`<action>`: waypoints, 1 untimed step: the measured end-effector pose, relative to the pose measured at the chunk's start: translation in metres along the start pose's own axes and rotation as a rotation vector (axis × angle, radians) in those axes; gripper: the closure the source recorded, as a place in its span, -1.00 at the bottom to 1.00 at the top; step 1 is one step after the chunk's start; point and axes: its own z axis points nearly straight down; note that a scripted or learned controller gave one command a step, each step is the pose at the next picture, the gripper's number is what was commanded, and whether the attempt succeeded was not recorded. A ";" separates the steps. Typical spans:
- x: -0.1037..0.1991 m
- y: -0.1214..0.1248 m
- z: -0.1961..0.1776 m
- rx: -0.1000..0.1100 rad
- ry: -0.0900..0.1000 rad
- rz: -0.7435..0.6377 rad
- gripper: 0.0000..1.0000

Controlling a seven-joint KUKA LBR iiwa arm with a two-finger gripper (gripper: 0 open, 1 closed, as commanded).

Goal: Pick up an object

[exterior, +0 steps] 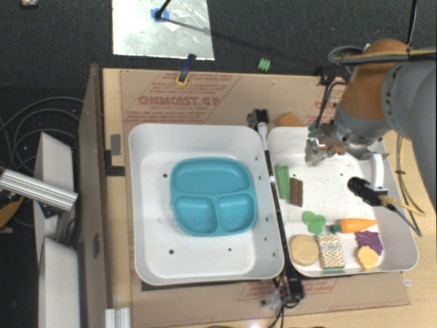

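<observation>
My gripper point(313, 157) hangs over the back part of the right bin point(403, 258), above bare white floor. Nothing shows beneath it. A green bar point(282, 181) and a brown block point(295, 191) lie side by side just in front of it, near the bin's left wall. Along the front of the bin sit a green leafy piece point(314, 221), an orange carrot point(357, 225), a purple grape bunch point(369, 239), a yellow piece point(367, 257), a round tan cookie point(304, 250) and a small patterned box point(331, 252).
The left bin point(147, 251) bears a blue sectioned plate point(213, 195). A tan piece point(288, 119) lies at the right bin's back rim. A black divider point(272, 183) runs between the two bins. Cardboard surrounds both.
</observation>
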 end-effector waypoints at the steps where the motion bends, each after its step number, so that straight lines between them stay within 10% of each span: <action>1: -0.090 -0.035 -0.050 -0.006 -0.007 0.015 1.00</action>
